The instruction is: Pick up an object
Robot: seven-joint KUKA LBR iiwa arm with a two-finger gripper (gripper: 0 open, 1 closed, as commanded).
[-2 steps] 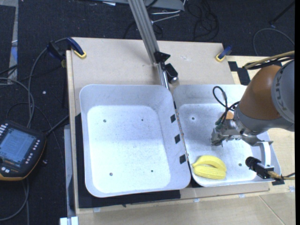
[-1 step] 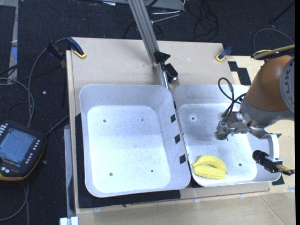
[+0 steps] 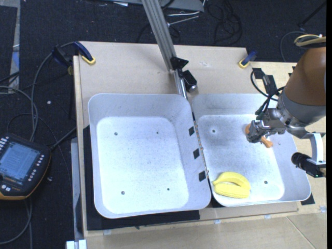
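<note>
1. A wooden bench (image 3: 129, 69), seen from above at a slant, carries two shallow white bins side by side: the left bin (image 3: 98, 154) and the right bin (image 3: 228, 108).

2. A yellow banana (image 3: 232, 184) lies flat in the right bin, close to that bin's near edge and toward its near left corner. It touches nothing else.

3. The grey arm (image 3: 306, 87), with an orange band above its wrist, reaches in over the bench's right edge and ends above the right bin.

4. The gripper (image 3: 255, 132) sits over the middle of the right bin, toward its far right side and well apart from the banana. It looks dark and bunched; whether it is spread or pressed together cannot be told from here.

5. A small orange bit (image 3: 267, 142) shows just beside the gripper. What it is, and whether it is a loose object or part of the tool, cannot be told.

6. Nothing is seen pinched in the gripper.

7. Judging by its look, the banana is light, fairly firm and smooth-skinned, possibly a plastic toy. It curves, so it may roll or slip sideways when pressed.

8. The best hold is likely across its thick middle, squeezing the two long sides, not the tapered ends.
</note>
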